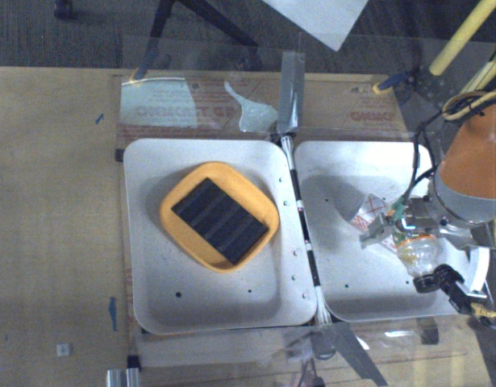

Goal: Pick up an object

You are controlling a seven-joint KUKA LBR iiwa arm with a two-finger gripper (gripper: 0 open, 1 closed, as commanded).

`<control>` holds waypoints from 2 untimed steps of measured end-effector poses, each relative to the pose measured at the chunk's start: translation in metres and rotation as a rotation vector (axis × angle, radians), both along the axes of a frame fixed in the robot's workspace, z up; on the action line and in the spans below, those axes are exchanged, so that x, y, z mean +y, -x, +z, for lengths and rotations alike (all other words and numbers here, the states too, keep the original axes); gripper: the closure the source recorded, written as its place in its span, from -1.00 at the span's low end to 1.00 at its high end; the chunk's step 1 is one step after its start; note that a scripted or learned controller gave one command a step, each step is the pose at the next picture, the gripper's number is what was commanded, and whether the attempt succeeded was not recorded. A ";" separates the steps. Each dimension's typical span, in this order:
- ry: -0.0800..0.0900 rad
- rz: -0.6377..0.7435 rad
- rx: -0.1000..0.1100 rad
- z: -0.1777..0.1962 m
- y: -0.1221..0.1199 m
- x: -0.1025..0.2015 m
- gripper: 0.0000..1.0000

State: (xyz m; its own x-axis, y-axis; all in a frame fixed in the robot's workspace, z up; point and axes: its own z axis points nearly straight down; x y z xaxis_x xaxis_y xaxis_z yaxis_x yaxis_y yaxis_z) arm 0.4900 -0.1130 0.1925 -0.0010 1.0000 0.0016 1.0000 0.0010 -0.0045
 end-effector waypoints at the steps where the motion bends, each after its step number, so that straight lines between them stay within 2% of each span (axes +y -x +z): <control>1: 0.014 -0.022 -0.046 -0.064 -0.058 -0.023 -1.00; 2: 0.011 0.190 -0.031 -0.097 -0.088 -0.009 -1.00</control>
